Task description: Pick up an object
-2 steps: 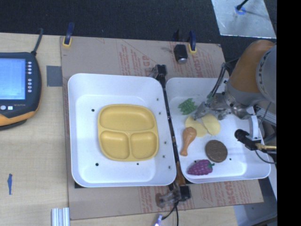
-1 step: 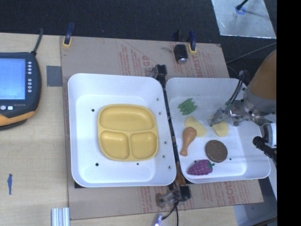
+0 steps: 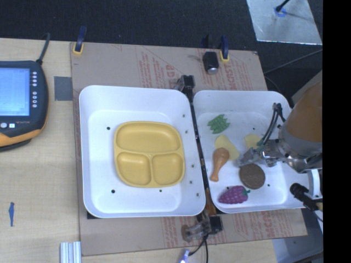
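Brown cardboard is covering the wooden surface (image 3: 33, 201), with two shallow white bins sitting side by side on it. Left bin (image 3: 93, 147) is holding a yellow divided plate (image 3: 149, 153), three compartments, lying flat near its middle. A teach pendant (image 3: 19, 100) with a lit screen is resting on the surface at 9 o'clock, well apart from the bins.

Right bin (image 3: 230, 100) is carrying the toy food. Green leafy piece (image 3: 219, 123) is lying toward 12 o'clock in that bin. Pale yellow wedge (image 3: 225, 146) is sitting just below it, touching the tan drumstick (image 3: 219, 163), which is pointing its narrow orange end toward 6 o'clock. A second small yellow piece (image 3: 252, 141) is lying toward 3 o'clock, partly hidden by the claw. Round brown disc (image 3: 252, 176), flat and dark, is lying just beside the claw on its 6 o'clock side. Purple grape bunch (image 3: 234, 194), knobbly, is sitting near the bin's bottom rim.

Arm is reaching in from 3 o'clock, the claw (image 3: 258, 155) hanging low over the right bin between the small yellow piece and the brown disc. Cannot tell whether it is released or clenched; nothing is visibly between its tips.
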`<action>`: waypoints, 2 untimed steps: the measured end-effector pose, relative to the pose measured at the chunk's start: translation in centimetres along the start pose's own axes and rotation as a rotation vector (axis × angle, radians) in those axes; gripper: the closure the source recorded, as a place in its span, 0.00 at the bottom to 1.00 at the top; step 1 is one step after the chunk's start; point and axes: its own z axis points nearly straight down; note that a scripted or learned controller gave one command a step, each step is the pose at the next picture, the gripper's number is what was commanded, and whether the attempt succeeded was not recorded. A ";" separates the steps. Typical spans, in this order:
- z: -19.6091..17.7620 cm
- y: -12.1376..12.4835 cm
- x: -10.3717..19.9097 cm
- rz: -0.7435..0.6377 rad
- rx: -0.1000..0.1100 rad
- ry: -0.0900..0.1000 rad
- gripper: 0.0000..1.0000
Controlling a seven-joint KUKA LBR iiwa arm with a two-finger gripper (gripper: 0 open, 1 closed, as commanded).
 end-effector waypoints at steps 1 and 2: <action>0.0 -3.7 3.9 -0.001 0.000 0.000 0.00; -1.0 -3.7 3.8 -0.005 0.000 -0.001 1.00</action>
